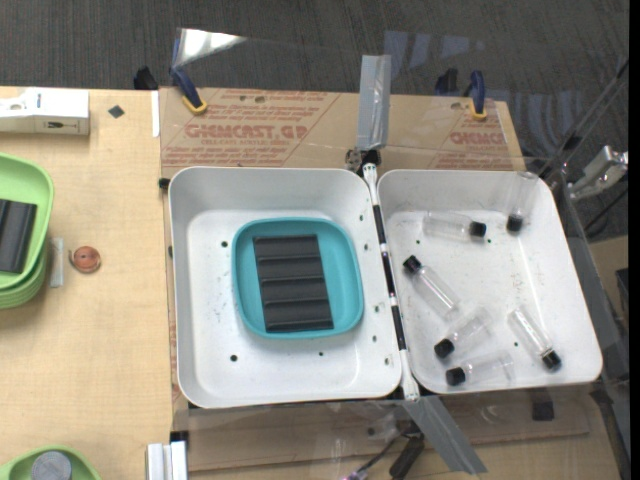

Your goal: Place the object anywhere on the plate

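1. Two white bins are sitting side by side on the worktop: left bin, right bin, their inner rims touching.
2. A teal plate is lying in the middle of the left bin, carrying a black ribbed insert.
3. Clear vials with black caps are lying scattered across the right bin, well apart from the plate; several are crowding its near rim.
4. White floor is ringing the plate on all sides.
5. A green tray is resting at the far left edge.
6. Pincer: cannot tell its state.
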{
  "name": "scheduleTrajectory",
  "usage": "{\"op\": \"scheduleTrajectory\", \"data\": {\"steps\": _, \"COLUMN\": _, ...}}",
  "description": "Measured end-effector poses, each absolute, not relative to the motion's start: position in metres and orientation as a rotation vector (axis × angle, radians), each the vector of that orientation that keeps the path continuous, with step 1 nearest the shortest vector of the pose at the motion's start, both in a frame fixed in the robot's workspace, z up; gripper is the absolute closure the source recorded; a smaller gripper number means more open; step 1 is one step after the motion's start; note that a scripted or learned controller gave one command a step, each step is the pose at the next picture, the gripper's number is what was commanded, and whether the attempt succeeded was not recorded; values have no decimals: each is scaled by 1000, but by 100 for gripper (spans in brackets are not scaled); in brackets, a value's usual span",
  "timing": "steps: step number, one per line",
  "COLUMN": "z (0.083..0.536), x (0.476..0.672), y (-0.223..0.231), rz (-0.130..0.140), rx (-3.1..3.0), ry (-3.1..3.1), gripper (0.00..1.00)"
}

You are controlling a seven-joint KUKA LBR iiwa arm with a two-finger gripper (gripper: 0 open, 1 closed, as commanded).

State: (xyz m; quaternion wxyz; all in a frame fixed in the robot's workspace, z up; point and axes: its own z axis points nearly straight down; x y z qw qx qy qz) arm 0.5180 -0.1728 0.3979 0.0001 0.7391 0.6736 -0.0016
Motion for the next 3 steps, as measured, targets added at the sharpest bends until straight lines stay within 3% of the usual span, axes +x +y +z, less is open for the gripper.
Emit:
{"op": "scheduleTrajectory", "data": {"steps": 1, "z": 440, "x": 595, "y": -195, "rz": -6, "rx": 2276, "ry": 2166, "gripper": 0}}
{"op": "scheduleTrajectory", "data": {"steps": 2, "z": 440, "x": 659, "y": -194, "rz": -5, "rx": 2391, "ry": 2038, "gripper": 0}}
{"op": "scheduleTrajectory", "data": {"steps": 3, "z": 437, "x": 660, "y": -215, "rz": -5, "rx": 2562, "ry": 1818, "gripper": 0}}
